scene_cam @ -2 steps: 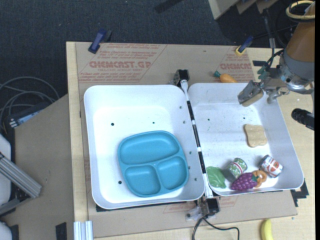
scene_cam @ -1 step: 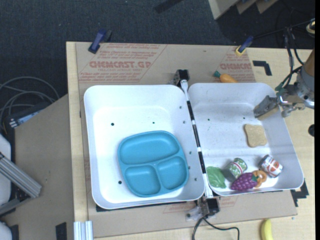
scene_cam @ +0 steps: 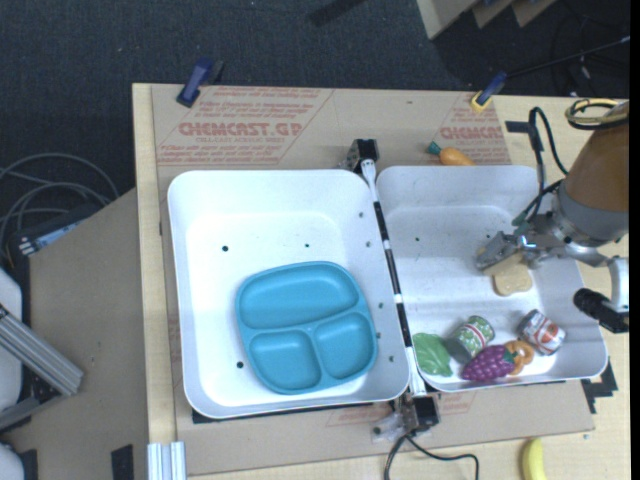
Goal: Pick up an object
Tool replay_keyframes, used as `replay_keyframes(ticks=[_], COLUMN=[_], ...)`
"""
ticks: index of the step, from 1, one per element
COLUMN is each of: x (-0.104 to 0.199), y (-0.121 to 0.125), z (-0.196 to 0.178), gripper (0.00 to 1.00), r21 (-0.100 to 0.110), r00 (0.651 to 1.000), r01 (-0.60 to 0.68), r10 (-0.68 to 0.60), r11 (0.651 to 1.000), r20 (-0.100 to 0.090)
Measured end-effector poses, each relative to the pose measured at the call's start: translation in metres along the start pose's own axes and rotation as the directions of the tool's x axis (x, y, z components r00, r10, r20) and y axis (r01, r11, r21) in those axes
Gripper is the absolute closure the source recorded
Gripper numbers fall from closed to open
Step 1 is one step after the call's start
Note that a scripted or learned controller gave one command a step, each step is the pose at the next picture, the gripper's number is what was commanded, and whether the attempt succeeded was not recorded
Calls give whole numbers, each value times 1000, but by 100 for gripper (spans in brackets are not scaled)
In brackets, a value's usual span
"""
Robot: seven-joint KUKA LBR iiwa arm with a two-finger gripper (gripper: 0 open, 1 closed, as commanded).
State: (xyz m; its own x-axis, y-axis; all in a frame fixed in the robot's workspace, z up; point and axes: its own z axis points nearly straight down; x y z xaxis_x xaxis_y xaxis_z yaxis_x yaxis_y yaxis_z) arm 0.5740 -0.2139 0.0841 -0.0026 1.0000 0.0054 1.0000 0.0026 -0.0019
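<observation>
Arm enters from the counter's (scene_cam: 150, 268) right edge; gripper (scene_cam: 503, 252) sits low in the right bin (scene_cam: 450, 183), roughly mid-bin toward its right wall. Metal fingers splay over the bin floor, but at this slant I cannot tell whether they are apart or together. Nothing visibly between them.

Nearest candidate: tan flat piece (scene_cam: 513, 281), lying just beside and below the gripper tip, possibly touching; contact unclear. Judged the likely target, since the gripper is lowered right at it.

Other items bunch along the right bin's near edge: green leaf-shaped piece (scene_cam: 432, 354), small green can (scene_cam: 475, 332), purple grape cluster (scene_cam: 488, 364), an orange toy piece (scene_cam: 519, 354) against the grapes, small red-and-white can (scene_cam: 541, 332). The bunching there probably makes those harder to grasp singly.

Left bin (scene_cam: 200, 208) holds a blue divided tray (scene_cam: 305, 324) near its near right corner. Small orange object (scene_cam: 452, 155) lies on the counter beyond the right bin's far edge.

Pick not yet achieved, as judged.
</observation>
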Motion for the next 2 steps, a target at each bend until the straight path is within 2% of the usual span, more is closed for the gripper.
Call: replay_keyframes(ticks=[1, 2], x=[-4, 30], y=[2, -46], z=[-14, -89], gripper=[100, 100], r21=[-9, -2], r00=[1000, 1000], r01=[-2, -2], r10=[3, 2], r11=[1000, 1000], r20=[8, 4])
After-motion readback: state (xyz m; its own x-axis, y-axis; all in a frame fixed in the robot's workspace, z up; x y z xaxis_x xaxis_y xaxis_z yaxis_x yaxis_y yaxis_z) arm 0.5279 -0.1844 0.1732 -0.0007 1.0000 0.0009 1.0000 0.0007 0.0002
